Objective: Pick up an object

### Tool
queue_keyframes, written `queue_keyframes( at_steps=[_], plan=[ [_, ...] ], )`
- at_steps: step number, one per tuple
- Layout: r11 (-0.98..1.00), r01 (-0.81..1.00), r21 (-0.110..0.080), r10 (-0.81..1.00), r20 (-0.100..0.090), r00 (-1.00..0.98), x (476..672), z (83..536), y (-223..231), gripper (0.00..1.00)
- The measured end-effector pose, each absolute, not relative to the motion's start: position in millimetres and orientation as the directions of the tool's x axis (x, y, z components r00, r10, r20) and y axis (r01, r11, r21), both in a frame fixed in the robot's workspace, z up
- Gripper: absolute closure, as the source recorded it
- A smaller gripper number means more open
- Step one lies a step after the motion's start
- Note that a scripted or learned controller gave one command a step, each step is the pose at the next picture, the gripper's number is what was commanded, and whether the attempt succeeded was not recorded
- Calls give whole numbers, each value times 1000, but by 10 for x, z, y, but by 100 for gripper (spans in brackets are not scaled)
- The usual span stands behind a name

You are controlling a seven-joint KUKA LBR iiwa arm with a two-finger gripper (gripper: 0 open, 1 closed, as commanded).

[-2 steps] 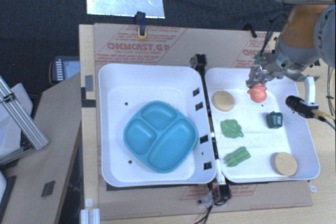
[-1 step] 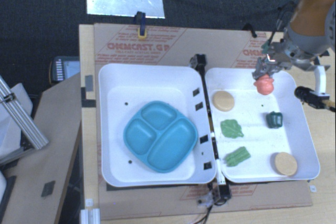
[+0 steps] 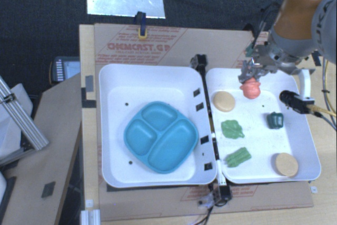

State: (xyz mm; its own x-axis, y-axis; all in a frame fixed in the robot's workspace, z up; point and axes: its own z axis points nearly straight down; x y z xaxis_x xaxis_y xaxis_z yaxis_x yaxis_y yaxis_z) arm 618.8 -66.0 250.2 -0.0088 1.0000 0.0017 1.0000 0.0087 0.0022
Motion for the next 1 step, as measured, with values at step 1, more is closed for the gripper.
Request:
queue_keyframes(
  at_steps=[1],
  plan=[
    [8,1000,1,1000,1,-8,5936,2531,-205,100]
  ],
)
